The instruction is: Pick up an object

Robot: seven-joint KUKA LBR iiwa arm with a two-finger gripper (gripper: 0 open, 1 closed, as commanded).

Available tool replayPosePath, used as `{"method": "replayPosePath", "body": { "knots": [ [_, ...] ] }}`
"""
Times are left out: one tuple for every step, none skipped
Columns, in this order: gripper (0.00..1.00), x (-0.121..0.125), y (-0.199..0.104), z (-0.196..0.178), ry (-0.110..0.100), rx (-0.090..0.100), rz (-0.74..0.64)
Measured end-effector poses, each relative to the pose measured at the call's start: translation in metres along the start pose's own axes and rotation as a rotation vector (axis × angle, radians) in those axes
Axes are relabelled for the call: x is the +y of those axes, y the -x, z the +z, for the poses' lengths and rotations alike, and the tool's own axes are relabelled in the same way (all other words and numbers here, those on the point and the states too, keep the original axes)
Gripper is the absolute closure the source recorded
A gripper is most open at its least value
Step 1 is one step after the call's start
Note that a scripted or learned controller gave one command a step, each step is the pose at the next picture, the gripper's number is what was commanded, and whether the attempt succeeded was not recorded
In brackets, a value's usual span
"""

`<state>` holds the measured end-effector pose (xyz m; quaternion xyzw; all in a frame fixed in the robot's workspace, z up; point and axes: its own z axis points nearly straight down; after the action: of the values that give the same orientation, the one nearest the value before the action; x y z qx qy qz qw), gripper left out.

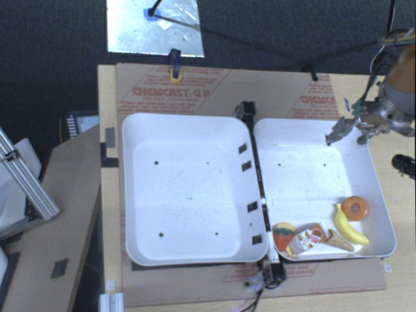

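My gripper (349,132) hangs over the far right corner of the right bin (305,174), its two fingers spread apart with nothing between them. Well away from it, along the bin's near edge, lie several small objects: a yellow banana (348,227), an orange doughnut-like ring (355,207), a red and orange round fruit (283,234), a red and white packet (307,238) and a small brown cone (339,242).
The left bin (188,187) stands beside the right one, joined by a black clamped divider (255,174). Both rest on a cardboard sheet (195,86). A metal plate (156,18) lies at the far end, and an aluminium frame (23,181) stands at the left.
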<state>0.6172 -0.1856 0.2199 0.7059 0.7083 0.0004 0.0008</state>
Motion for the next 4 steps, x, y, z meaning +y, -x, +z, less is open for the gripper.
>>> {"method": "replayPosePath", "body": {
  "knots": [
    [0.00, 0.001, -0.064, -0.101, 0.010, 0.000, -0.008],
    [0.00, -0.047, -0.085, -0.214, 0.013, 0.000, -0.004],
    [0.00, -0.096, -0.115, -0.292, 0.009, 0.001, -0.004],
    [0.00, -0.131, -0.161, -0.318, 0.004, 0.001, -0.005]
  ]
}}
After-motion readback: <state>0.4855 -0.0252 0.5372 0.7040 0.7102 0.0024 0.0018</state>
